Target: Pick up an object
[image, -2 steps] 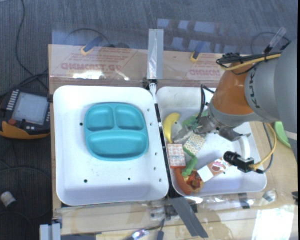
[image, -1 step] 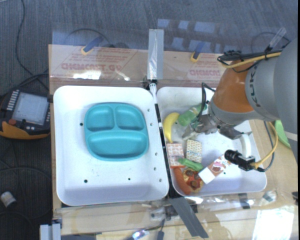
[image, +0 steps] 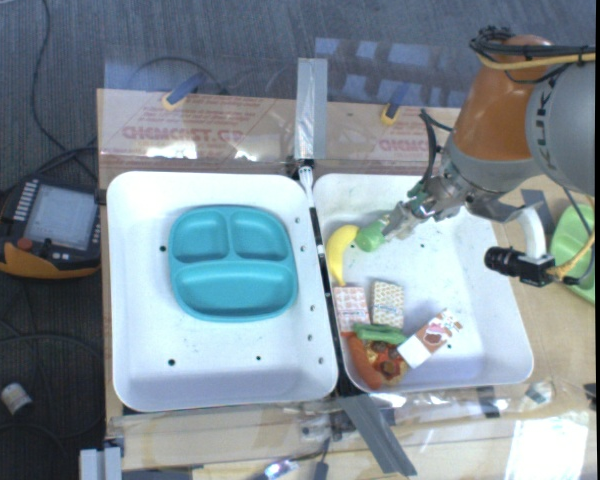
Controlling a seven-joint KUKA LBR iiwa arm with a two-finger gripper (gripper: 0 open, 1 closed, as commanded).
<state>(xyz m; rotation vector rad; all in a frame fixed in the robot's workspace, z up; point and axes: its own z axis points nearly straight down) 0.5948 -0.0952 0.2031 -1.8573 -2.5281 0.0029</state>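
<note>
Reaching in from the upper right of the frame, the grey arm [image: 550,108] with its orange band hangs over the right bin [image: 480,298], and we see its tool [image: 405,218] low in the upper left part of that bin. We cannot tell whether the tool is clenched or released; its tip lies just beside a small green object [image: 371,237], and whether it touches it we cannot say. That green object touches the upper end of a yellow banana [image: 337,252], which lies along the bin's left wall. Below them, near the middle of the frame, sit two small packets side by side, a pinkish one [image: 349,306] and a tan one [image: 387,302]. Lower still, in the bin's lower left corner, we see a red and green pile of items [image: 375,356], and just right of it a white packet [image: 430,338] with a red print. The left bin [image: 160,368] holds a teal divided plate [image: 232,263] lying flat near its centre. At the left edge of the frame, off the desk, a handheld pendant with a screen [image: 45,230] rests on the grey carpet.
</note>
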